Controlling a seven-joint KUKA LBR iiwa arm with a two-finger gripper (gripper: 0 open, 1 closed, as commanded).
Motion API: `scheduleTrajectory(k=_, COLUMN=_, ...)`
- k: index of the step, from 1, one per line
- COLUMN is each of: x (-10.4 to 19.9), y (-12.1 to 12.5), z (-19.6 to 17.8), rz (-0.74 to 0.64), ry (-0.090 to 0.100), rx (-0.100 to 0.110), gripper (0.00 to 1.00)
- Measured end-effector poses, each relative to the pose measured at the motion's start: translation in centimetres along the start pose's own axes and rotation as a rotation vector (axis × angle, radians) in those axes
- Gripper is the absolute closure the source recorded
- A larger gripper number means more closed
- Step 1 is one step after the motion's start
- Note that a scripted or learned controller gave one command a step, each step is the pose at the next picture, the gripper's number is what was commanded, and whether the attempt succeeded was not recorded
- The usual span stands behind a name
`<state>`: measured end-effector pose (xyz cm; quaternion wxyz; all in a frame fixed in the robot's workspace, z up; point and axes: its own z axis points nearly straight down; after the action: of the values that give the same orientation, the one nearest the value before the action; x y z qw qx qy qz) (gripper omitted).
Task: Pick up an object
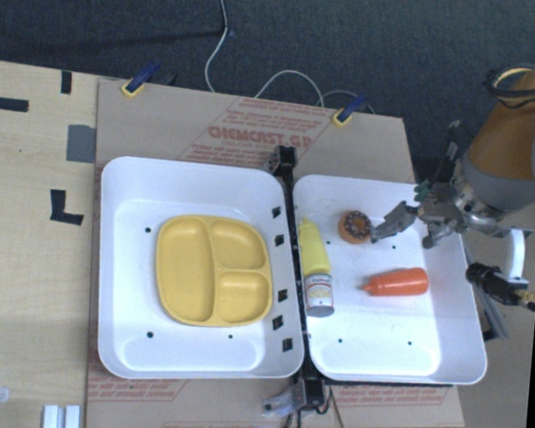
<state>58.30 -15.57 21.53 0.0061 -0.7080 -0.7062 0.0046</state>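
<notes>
The arm (512, 138) reached in from the right and its gripper (415, 224) hung over the upper right part of the right bin (442, 352), fingers (389, 222) spread apart with nothing between them. That put things at the approach step: no object had been taken. Just left of the near fingertip sat a small brown doughnut (354, 226), close but apart from it, and that looked the likeliest target. Below the gripper lay an orange carrot (397, 283) on its side, near the middle of the same bin. Against the bin's left wall lay a yellow bottle (312, 264) with a grey cap, stretched along the divider. Over in the left bin (128, 195) rested a yellow divided plate (213, 271), well apart from the action. The next move, as it seemed, called for shifting the open fingers a little left until they straddled the doughnut, dropping to the bin floor, then closing. The doughnut was low and round, so a shallow descent could well have let it slip free.
</notes>
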Motion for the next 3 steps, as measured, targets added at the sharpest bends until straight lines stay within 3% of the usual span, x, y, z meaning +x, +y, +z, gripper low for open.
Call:
scheduleTrajectory(k=1, x=0.0, y=0.3, z=-0.8, rz=-0.004, ry=-0.002, rx=-0.013, gripper=0.0)
scheduleTrajectory(k=3, x=0.9, y=0.2, z=10.0, rz=-0.004, ry=-0.003, rx=-0.011, gripper=0.0)
